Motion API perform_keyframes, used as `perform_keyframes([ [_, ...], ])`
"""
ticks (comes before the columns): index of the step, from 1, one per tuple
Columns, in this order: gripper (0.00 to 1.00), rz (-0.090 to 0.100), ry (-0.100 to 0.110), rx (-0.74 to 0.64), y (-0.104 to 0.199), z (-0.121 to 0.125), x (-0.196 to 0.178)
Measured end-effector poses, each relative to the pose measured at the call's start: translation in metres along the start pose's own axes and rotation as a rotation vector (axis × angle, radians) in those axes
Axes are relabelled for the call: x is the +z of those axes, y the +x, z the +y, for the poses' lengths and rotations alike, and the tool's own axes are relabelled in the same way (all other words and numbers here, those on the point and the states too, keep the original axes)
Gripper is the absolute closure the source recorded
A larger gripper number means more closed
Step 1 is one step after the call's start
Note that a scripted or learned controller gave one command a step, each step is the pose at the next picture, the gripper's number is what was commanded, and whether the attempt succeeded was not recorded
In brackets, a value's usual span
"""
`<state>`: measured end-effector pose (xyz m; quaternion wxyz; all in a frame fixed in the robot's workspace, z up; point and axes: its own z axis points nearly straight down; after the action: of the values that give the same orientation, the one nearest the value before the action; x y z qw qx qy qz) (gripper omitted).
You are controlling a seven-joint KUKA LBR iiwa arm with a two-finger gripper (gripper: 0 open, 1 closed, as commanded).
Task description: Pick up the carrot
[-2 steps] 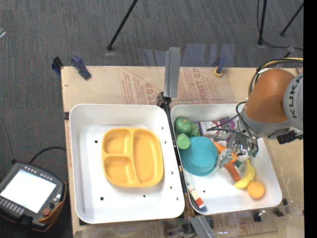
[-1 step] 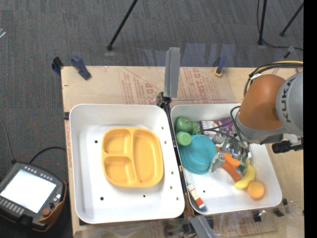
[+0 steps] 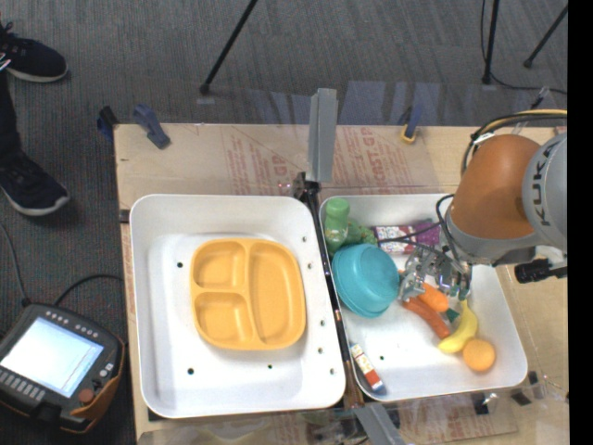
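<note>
The tool (image 3: 434,281) is seen low in the right bin (image 3: 508,336), directly over the carrot (image 3: 429,308), whose upper end is covered by it. Whether the tool is open or closed cannot be told, nor whether the carrot is gripped. A banana (image 3: 460,331) and an orange (image 3: 479,354) lie beside the carrot; a teal bowl (image 3: 364,279) sits just left. A yellow tray (image 3: 248,294) rests in the left bin (image 3: 153,248).
</note>
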<state>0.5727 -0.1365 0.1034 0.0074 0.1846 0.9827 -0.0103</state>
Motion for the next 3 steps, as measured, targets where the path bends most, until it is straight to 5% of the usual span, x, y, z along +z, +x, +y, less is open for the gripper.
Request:
perform_keyframes([
  [1,1.0,0.022,-0.014,0.18,0.057,-0.088,0.017],
  [2,0.0,0.021,-0.017,0.177,0.056,-0.086,0.017],
  [3,0.0,0.018,-0.016,0.228,0.044,-0.013,0.015],
])
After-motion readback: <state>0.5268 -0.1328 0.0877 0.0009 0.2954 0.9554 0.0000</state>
